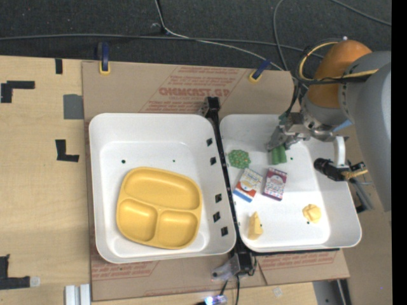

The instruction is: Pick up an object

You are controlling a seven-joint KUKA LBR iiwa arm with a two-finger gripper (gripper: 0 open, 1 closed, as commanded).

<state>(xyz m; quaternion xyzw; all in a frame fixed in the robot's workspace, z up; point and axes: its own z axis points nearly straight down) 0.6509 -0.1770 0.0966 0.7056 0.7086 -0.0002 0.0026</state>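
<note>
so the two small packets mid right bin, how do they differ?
The white packet is pale with red and blue print; the pink packet is magenta with a white patch. The white packet sits nearer the divider, just below the green object; the pink packet lies further toward the gripper side. They tilt opposite ways. Both lie flat on the right bin floor, close together, similar in size.

Gripper (278,146) over right bin (331,234)

Two white bins (102,138); one yellow tray (159,206); five small items (275,184) in right bin.
</note>
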